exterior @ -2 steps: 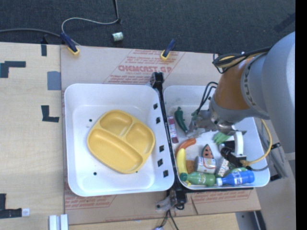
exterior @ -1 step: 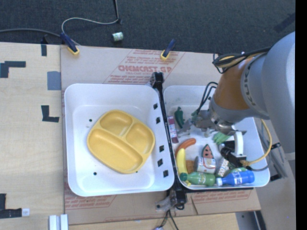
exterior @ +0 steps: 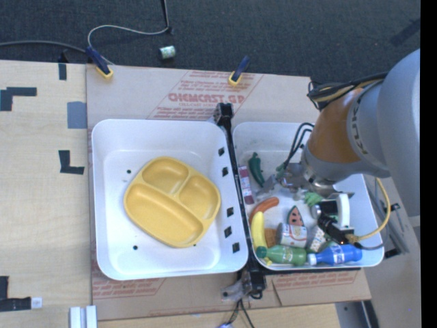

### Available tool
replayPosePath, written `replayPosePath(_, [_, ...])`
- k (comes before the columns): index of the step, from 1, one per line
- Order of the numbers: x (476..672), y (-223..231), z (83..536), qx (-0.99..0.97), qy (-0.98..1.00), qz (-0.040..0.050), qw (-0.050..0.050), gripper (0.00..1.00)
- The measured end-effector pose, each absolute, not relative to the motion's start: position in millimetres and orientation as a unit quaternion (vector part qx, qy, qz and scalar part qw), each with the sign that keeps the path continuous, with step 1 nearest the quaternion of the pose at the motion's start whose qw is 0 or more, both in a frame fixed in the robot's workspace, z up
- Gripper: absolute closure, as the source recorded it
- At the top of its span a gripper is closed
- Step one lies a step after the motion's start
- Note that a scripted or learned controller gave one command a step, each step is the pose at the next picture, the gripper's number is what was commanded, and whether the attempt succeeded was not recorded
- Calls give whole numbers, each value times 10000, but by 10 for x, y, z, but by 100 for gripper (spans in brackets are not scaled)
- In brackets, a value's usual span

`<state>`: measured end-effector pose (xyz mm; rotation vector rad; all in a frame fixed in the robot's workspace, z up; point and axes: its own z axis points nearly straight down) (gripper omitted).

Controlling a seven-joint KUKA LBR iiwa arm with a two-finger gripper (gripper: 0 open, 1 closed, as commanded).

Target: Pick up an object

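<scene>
A: What is seen of the arm [exterior: 372, 132]?

B: It is reached in from the right, bent down over the right bin [exterior: 270, 132]. The orange band [exterior: 331, 132] is seen above the wrist. The claw [exterior: 300, 180] is lowered into the upper middle of that bin.

A: Claw state?

B: Cannot be told. The tip is hidden by the wrist and cables.

A: Anything gripped?

B: Nothing is seen held.

A: What is laid in the right bin?

B: Clutter is packed along its lower half. A yellow banana [exterior: 258, 229] is placed near the bin's left wall, low down. An orange carrot-like piece [exterior: 265, 204] is set just above the banana. A dark green toy [exterior: 256, 168] is placed higher, near the left wall, just left of the claw. A green bottle [exterior: 285, 255] is laid on its side against the bin's front wall, with a blue bottle [exterior: 336, 255] just right of it. A small printed carton [exterior: 295, 224] is found between the banana and the wrist. Other small items are too jumbled to be named.

A: And the left bin [exterior: 109, 183]?

B: A yellow divided plate [exterior: 172, 201] is laid in its middle, tilted relative to the walls, well apart from the right bin's things.

A: Around the bins?

B: Both are seated on brown cardboard [exterior: 198, 98] on the bench [exterior: 34, 203]. Two yellow clips [exterior: 239, 70] are fixed at the cardboard's far edge.
</scene>
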<state>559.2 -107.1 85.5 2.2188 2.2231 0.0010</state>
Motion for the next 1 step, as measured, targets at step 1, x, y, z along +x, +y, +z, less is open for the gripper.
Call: replayPosePath(1, [5593, -1078, 952, 7068, 7074, 1, 11, 100])
